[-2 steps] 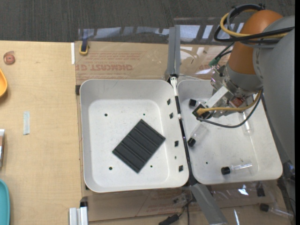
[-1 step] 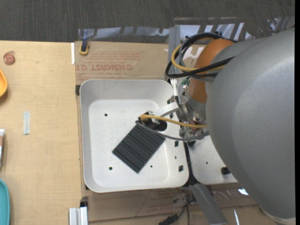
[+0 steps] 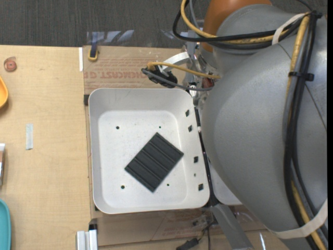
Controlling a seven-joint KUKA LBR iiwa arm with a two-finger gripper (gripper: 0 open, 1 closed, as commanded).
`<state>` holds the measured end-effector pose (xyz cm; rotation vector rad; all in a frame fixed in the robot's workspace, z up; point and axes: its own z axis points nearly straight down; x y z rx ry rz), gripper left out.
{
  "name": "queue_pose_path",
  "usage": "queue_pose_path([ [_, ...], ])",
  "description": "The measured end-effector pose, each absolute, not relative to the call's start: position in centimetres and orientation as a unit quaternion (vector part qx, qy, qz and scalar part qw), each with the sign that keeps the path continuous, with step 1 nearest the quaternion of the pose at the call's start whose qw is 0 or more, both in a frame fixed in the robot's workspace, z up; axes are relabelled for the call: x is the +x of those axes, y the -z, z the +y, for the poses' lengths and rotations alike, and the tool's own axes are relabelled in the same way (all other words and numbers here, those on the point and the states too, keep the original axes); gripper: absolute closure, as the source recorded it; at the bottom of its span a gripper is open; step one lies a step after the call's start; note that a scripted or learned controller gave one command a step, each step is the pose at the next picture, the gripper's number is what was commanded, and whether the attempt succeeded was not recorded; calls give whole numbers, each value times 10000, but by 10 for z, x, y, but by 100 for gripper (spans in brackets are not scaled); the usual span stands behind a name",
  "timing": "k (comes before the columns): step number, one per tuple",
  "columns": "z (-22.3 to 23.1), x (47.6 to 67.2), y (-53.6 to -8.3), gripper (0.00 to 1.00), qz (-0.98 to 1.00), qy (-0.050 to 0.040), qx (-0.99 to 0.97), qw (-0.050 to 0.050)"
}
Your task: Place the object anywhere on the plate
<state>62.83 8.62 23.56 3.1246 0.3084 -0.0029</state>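
Note:
A dark grey ribbed rectangular slab (image 3: 154, 161) lies flat and turned at an angle on the floor of the left white bin (image 3: 94, 139), slightly right of its middle. Nothing touches it. The bulky grey arm (image 3: 260, 129), with its orange band (image 3: 234, 4) at the top, covers the right side of the view and hides most of the right bin. Its body overhangs the left bin's right wall, well apart from the slab.
Yellow and black cables (image 3: 187, 20) loop off the arm above the bin's far right corner. Brown cardboard (image 3: 130, 69) lies under the bin. On the wooden bench to the left are a small grey strip (image 3: 29, 137), an orange edge (image 3: 2, 95) and a teal edge (image 3: 4, 225).

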Motion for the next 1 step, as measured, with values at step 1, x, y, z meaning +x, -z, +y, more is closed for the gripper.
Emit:
queue_pose_path([
  [1, 170, 583, -168, 100, 1464, 18, 9892, 13],
])
